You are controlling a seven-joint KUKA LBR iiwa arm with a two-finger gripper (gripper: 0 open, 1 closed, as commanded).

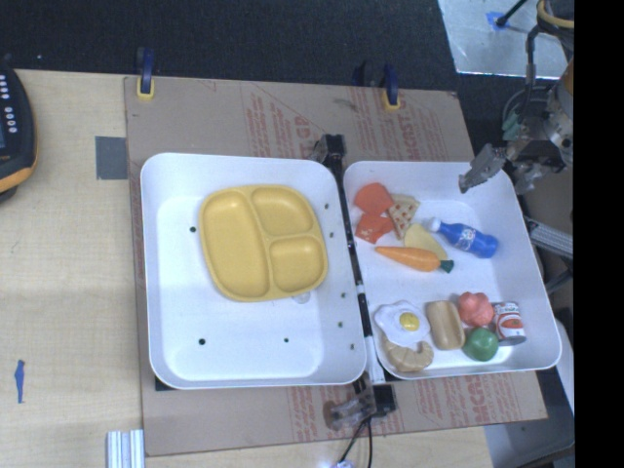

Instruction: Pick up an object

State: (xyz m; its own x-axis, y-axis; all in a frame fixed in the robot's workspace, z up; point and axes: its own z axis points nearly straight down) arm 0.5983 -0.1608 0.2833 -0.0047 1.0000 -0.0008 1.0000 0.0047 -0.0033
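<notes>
Nearest us, toy food (444, 325) lies in the right bin (534, 261); farther back we see the carrot (409, 257) and blue bottle (468, 238). Beyond them, the pincer (483, 171) hovers above the bin's far rim, empty; we cannot tell its spread.

Pretty basic setup: a light wood bench (68, 291) with a brown cardboard sheet (263, 115) on top, held by blue-and-yellow clamps (145, 74) along its far edge. The floor behind is dark carpet (292, 18), with a pale patch (483, 22) marked with blue tape. Lighting's even and flat.
</notes>
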